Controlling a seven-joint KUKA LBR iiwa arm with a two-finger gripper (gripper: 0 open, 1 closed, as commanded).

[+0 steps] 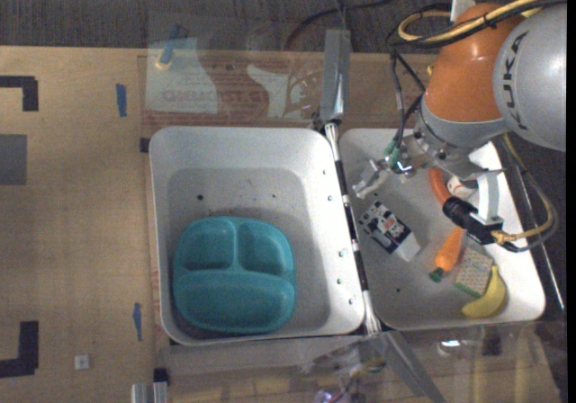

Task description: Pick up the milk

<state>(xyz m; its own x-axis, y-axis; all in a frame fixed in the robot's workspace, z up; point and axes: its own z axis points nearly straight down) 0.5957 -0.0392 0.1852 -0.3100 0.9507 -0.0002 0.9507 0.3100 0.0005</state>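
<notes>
Camera view: gripper (pixel 376 178) hangs near right bin's (pixel 531 307) upper-left corner, open/shut state can't be told, nothing visibly held, milk (pixel 389 228) lies below it by the left wall.

Arm: mine, reaching in from three o'clock.
Gripper (pixel 376 178): pointing toward eight o'clock, held low, nothing between my fingers.

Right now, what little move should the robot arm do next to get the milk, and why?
Probably shift the gripper a little toward the bottom of the view and lower it. The milk carton lies flat in the right bin, just below the gripper, apart from it, and a carrot and banana lie farther right, out of the way.
</notes>
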